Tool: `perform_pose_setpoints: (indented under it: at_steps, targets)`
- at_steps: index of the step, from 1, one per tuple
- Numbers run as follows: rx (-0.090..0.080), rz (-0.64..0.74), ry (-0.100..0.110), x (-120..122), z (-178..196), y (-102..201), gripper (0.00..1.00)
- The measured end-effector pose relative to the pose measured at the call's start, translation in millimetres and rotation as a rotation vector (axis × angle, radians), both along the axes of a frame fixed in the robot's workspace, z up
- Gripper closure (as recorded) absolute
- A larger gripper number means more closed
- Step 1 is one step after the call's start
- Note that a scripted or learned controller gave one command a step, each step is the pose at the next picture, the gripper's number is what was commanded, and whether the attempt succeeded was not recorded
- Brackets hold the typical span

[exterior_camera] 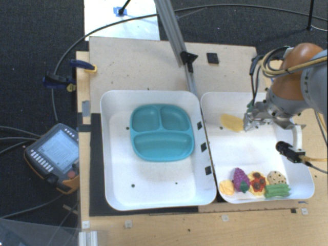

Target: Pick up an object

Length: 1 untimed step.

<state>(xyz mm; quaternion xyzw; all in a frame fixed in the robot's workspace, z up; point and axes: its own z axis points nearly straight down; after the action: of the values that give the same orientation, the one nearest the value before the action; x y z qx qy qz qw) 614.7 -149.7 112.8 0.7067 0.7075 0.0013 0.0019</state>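
The end effector (249,123) hangs low in the right bin (256,152), its tip beside a yellow piece (231,122); its opening is unreadable.

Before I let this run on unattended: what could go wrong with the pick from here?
The gripper sits at the edge of the flat yellow piece, not over its middle, so it may slip off or push it away. That piece lies near the right bin's wall, so it could get jammed there.
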Motion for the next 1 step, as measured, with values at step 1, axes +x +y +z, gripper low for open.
perform_pose_setpoints:
  at_steps: [1]
  targets:
    - [0.000, 0.004, -0.002, 5.1, 49.5, 8.9, 1.00]
